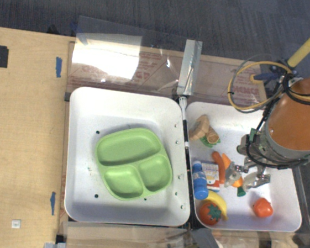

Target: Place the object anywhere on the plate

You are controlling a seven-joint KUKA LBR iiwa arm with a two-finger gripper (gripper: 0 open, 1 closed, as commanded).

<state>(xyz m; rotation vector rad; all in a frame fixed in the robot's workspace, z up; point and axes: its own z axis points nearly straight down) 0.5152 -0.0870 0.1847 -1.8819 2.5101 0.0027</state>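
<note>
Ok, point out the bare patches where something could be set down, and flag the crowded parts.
All three compartments of the green plate in the left bin are bare, as is the white floor around it. In the right bin, room remains along the far edge. The middle is crowded: blue bottle, carrot, banana, tomato, gripper.

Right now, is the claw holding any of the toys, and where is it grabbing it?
That cannot be told. The claw sits low in the right bin just beside the carrot, but its tips are too small and blurred to see anything between them.
</note>
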